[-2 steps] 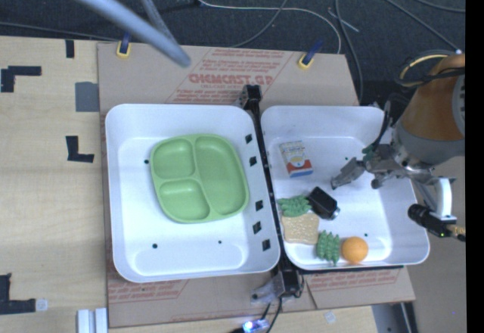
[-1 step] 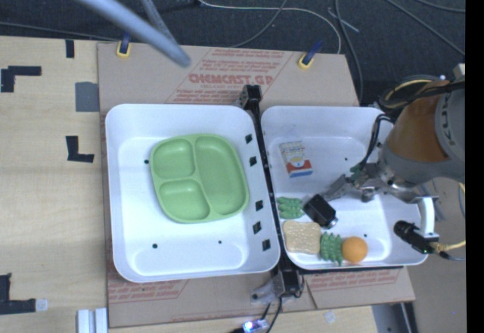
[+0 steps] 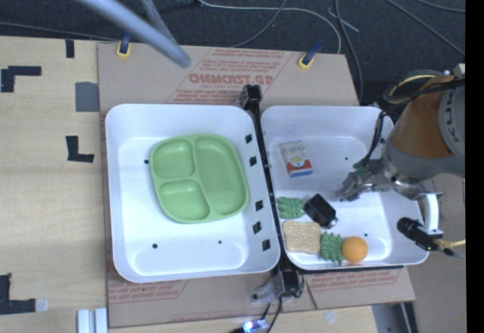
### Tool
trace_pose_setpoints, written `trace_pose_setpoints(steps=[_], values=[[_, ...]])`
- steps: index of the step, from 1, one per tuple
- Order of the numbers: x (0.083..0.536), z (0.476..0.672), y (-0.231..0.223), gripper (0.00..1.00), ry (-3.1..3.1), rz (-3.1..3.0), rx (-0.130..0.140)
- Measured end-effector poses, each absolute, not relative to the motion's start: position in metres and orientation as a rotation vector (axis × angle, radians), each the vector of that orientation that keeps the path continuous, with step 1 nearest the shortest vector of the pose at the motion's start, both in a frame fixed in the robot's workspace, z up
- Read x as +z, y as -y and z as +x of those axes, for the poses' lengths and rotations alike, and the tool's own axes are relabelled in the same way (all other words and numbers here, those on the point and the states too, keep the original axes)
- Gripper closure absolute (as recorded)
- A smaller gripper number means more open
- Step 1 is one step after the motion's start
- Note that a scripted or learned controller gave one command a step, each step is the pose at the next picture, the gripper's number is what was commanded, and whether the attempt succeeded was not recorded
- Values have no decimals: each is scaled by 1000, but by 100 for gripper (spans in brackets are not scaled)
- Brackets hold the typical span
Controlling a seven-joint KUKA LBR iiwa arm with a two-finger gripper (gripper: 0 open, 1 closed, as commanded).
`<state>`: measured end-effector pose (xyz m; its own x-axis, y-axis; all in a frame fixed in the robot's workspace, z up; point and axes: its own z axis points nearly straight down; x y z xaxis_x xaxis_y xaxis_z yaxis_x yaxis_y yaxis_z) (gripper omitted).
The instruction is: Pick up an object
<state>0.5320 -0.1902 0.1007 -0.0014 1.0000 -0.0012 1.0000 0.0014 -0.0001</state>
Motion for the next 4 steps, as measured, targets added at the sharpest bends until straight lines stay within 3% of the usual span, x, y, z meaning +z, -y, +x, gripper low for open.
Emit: trace_pose_setpoints(steps=[2, 3, 4], values=[[226, 542, 193, 100, -2219, 2215, 4], [235, 543, 193, 100, -2222, 2219, 0], [240, 539, 131, 100, -2230, 2215, 2]])
